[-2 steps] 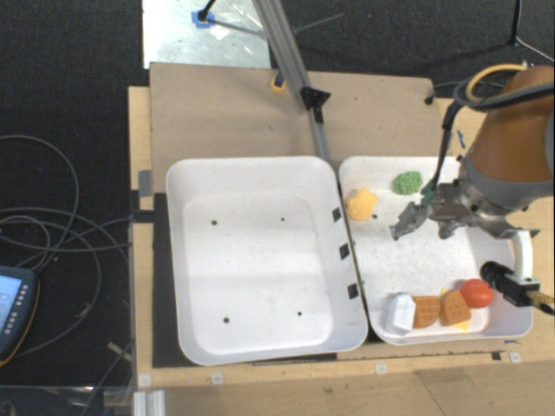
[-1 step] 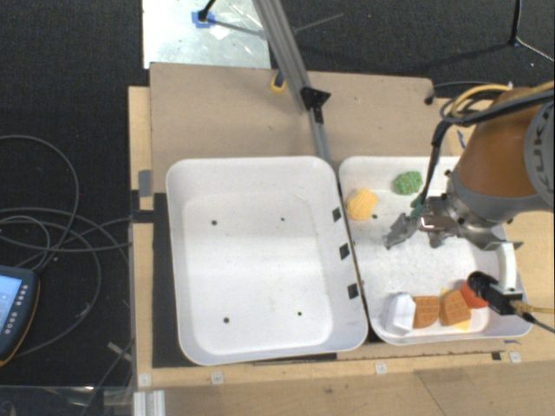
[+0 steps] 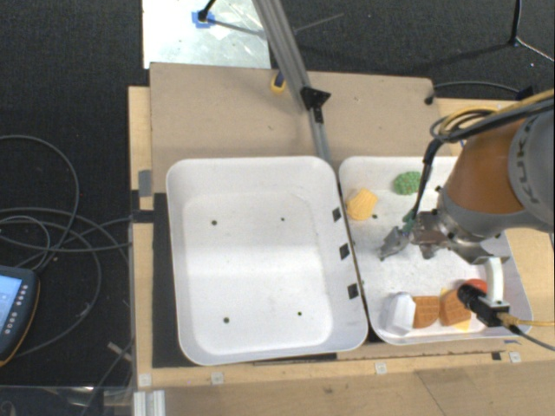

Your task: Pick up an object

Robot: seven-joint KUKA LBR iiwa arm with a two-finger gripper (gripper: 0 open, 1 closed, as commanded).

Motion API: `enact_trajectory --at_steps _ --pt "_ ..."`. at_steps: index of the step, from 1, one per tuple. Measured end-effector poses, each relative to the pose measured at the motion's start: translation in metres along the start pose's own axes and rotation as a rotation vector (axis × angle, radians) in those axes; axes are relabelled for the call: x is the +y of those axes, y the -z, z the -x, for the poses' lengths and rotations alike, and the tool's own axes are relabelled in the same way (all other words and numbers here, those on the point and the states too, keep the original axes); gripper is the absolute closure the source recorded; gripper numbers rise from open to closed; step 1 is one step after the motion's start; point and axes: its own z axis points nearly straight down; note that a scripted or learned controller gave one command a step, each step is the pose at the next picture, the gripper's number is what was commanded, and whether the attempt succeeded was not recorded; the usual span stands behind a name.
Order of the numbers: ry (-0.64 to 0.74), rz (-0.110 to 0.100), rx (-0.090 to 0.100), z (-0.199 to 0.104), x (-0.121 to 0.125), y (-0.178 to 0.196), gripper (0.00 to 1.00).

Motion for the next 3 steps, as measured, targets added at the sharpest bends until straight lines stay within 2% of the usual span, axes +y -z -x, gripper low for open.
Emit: enact_trajectory --at_steps 1,2,3 --pt "0.001 0.007 -0.001 0.0 0.002 0.013 1.0" --pt "0.006 0.01 -0.001 -0.01 0.003 0.065 1.0" --pt "0.005 0.009 -0.001 -0.01 0.004 0.099 1.0"
